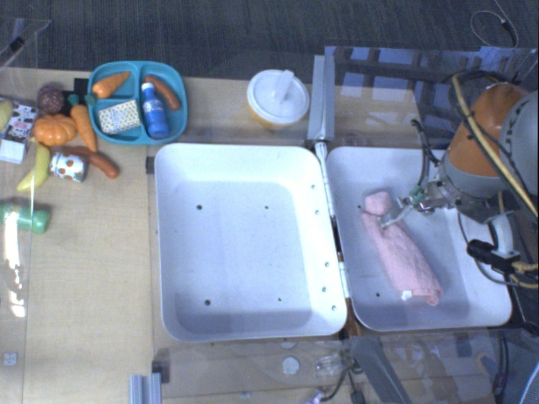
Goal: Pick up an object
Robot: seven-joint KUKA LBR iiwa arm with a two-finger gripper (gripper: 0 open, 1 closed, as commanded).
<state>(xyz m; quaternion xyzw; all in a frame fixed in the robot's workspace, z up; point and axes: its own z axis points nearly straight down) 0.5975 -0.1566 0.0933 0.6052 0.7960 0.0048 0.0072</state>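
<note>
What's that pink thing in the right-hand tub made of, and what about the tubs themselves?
The pink thing looks like soft fabric, perhaps a terry cloth or small towel: its surface is matte and fuzzy, and it lies limp and rumpled. The right tub and left tub look like moulded white plastic, smooth with rounded corners and a faint sheen.

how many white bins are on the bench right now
2. The left bin sits mid-bench; the right bin adjoins it and holds a pink cloth, with the tool above that cloth.
</note>
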